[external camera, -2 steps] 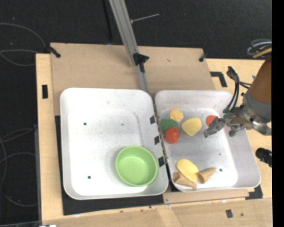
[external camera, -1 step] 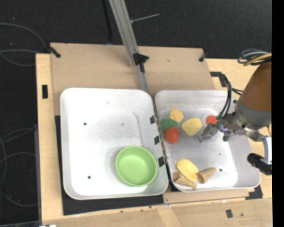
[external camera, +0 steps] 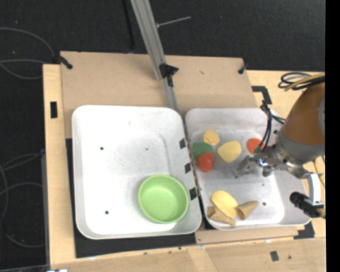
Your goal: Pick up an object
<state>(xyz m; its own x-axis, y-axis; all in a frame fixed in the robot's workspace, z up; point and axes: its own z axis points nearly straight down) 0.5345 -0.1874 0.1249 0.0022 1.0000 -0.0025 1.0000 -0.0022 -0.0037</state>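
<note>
The right bin (external camera: 226, 118) holds several toy foods. A small yellow piece (external camera: 211, 137), a larger yellow lump (external camera: 229, 151), a green piece (external camera: 200, 148) and a red ball (external camera: 206, 162) lie in its left-middle part. An orange-red piece (external camera: 253, 145) sits by the arm. Near the front lie a yellow oblong piece (external camera: 222, 202), a tan cone (external camera: 247, 209) and a tan wafer (external camera: 219, 215). My gripper (external camera: 254, 168) hangs low over the bin's right-middle floor. Its fingers are spread open with nothing between them. It sits just below the orange-red piece and right of the yellow lump.
The left bin (external camera: 113, 135) holds a light green bowl (external camera: 163, 198) at its front right corner. A grey metal pole (external camera: 150, 35) slants up from between the bins at the back. The arm's orange band (external camera: 306, 118) covers the right bin's right edge.
</note>
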